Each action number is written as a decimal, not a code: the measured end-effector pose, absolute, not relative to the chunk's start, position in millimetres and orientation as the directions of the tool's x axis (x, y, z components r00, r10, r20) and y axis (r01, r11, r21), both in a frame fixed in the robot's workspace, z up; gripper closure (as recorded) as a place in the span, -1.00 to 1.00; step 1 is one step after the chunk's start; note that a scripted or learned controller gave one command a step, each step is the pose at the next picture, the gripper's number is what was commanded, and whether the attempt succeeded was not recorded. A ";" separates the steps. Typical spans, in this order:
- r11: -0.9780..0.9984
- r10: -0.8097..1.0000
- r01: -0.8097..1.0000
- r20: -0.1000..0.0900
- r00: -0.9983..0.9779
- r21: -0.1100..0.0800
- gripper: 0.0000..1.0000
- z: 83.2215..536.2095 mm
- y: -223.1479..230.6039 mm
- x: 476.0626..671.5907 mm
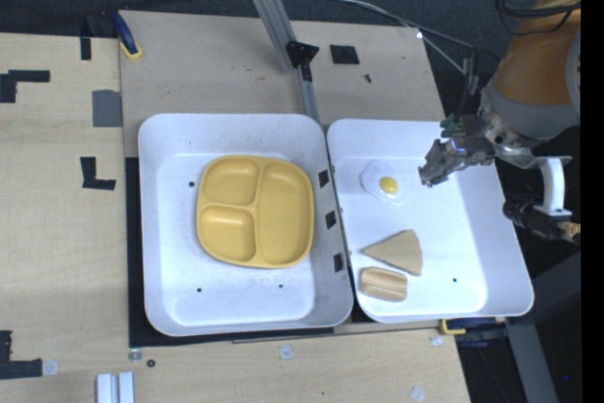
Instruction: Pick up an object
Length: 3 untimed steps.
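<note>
Starting at the left, the left bin (160, 203) holds a yellow divided plate (255, 210) with three compartments, lying flat near the middle of the bin floor. Just across the shared rim sits the right bin (491, 278), where the small things lie. Near its upper left is a fried egg (382, 183), white with a yellow yolk, flat on the floor. Below it, toward the near side, lies a tan wedge-shaped slice (398, 251), and just beside that, closer to the front rim, a small bread roll (382, 284); the two are near each other, though I cannot tell whether they touch. My claw (436, 171) hangs over the upper part of the right bin, just to the right of the egg and apart from it, with my grey wrist and orange band rising off to the right. From this angle my claw is a dark clump, and I cannot tell how wide it stands; nothing is seen between it.
</note>
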State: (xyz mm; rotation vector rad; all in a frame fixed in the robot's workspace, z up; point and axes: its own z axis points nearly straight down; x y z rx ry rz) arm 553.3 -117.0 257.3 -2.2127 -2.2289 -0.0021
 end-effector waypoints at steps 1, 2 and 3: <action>0.006 1.000 1.000 0.000 -0.006 -0.002 1.00 249.0 -62.1 550.7; 0.006 1.000 1.000 0.001 -0.006 -0.004 1.00 232.5 -6.7 556.9; 0.006 1.000 1.000 0.000 -0.006 -0.002 1.00 218.6 43.0 568.1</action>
